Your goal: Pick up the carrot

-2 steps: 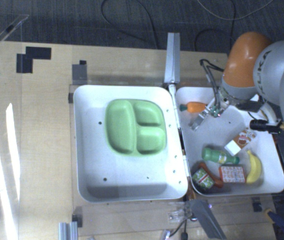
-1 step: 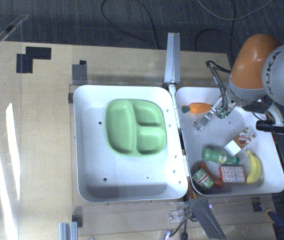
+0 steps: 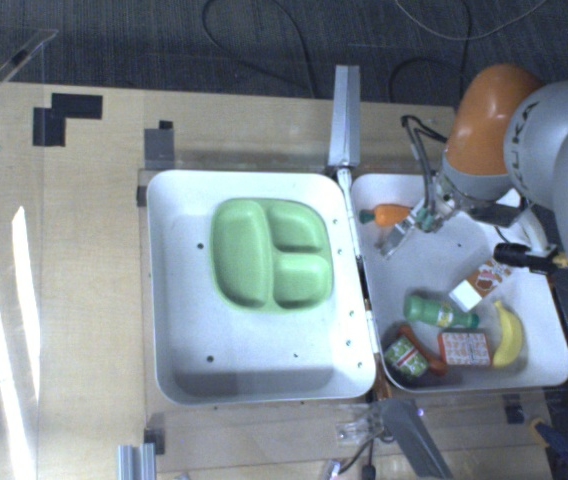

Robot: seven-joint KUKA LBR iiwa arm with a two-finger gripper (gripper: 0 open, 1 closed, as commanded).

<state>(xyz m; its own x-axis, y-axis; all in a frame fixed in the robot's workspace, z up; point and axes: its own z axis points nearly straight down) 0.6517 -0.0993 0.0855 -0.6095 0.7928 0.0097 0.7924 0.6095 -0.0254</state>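
The carrot (image 3: 392, 213), orange with a small green tip pointing left, lies in the far left corner of the right bin (image 3: 554, 368), close to the wall between the bins. My gripper (image 3: 409, 230) reaches down from the grey arm with the orange band, just right of and slightly in front of the carrot. It looks to be touching or nearly touching the carrot's right end. The carrot still rests on the bin floor.
A green divided tray (image 3: 269, 253) sits in the left bin (image 3: 184, 368). The right bin's near half holds a green bottle (image 3: 442, 313), a banana (image 3: 507, 333), a red box (image 3: 464, 348), a red-and-green packet (image 3: 407, 356) and a small white block (image 3: 465, 293).
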